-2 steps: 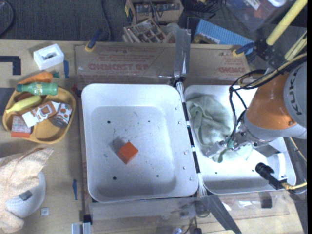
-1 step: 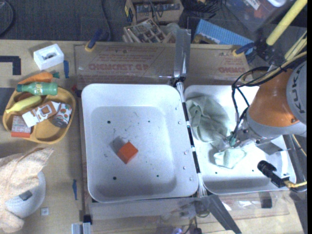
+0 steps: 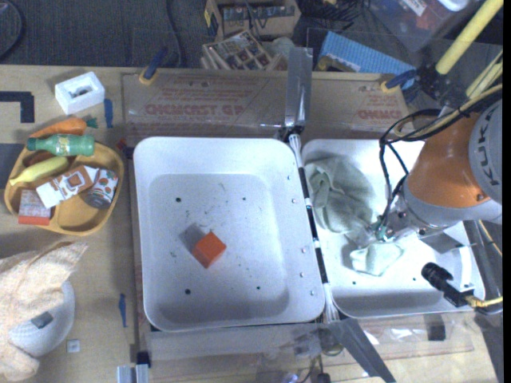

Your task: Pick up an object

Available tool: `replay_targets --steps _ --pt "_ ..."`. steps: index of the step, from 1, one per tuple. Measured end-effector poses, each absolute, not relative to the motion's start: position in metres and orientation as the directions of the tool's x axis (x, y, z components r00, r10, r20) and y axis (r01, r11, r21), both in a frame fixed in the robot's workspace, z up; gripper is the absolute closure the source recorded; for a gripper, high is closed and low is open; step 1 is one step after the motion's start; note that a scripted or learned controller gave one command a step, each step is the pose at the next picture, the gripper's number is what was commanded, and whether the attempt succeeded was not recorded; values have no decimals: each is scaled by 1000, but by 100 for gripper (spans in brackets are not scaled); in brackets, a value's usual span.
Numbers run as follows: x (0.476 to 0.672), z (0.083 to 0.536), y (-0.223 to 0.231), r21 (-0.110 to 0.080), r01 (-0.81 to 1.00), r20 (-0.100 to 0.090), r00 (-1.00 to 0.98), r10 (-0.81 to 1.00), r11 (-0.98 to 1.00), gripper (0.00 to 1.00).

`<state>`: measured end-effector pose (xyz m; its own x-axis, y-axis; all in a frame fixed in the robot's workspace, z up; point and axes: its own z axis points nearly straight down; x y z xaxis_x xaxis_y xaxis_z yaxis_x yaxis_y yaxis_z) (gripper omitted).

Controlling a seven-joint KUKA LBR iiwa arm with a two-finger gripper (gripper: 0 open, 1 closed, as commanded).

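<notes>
My gripper [image 3: 382,232] is low in the right bin [image 3: 447,303], under the orange band of the arm. Its tip sits right at the top edge of a small pale crumpled wad [image 3: 377,257] lying on the bin floor. I cannot tell whether it is touching the wad. A larger pale green cloth [image 3: 339,196] lies bunched just left of the gripper, against the bin's left wall. In the left bin [image 3: 152,174] an orange block [image 3: 210,249] rests alone on the floor, left of centre, far from the gripper.
A yellow bowl [image 3: 88,222] of toy food and a green bottle [image 3: 62,145] stand left of the bins. A white box [image 3: 80,92] sits at the back left, and a beige cloth [image 3: 32,286] at the front left. Cardboard [image 3: 207,102] lines the back.
</notes>
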<state>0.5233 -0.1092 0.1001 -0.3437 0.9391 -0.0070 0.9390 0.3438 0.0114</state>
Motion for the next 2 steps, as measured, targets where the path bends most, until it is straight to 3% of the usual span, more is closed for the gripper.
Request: replay_targets --steps 1,2 --pt "587 119 -98 1 961 -2 -275 961 275 0" --pt "650 92 -104 5 952 -5 -305 952 305 0"
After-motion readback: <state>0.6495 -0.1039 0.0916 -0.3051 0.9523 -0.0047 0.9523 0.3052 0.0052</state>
